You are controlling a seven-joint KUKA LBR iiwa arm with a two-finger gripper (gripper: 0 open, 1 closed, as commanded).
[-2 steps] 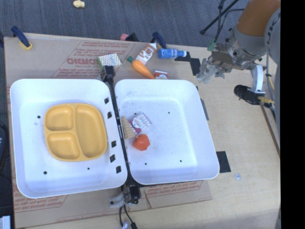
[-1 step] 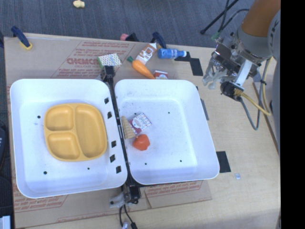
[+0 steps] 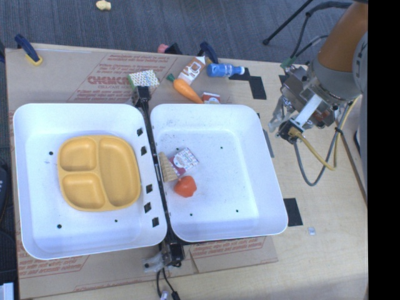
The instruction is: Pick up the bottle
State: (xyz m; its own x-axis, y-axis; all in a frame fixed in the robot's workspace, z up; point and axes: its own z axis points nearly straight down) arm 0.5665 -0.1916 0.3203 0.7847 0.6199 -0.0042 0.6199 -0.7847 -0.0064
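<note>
A small blue bottle (image 3: 223, 70) lies on its side on the cardboard behind the right bin (image 3: 262, 167), outside both bins. A white bottle-like item with an orange label (image 3: 192, 71) lies just left of it. My gripper (image 3: 280, 129) hangs over the bench just past the right bin's right rim, well to the right of the blue bottle and nearer the camera. Nothing shows in its grasp.
The right bin holds a ridged tan piece (image 3: 165, 166), a red-and-white packet (image 3: 185, 159) and a red-orange lump (image 3: 185, 186). A yellow divided plate (image 3: 99, 172) lies in the left bin (image 3: 31, 230). A toy carrot (image 3: 186, 91) and a checkered box (image 3: 144, 79) lie behind the bins.
</note>
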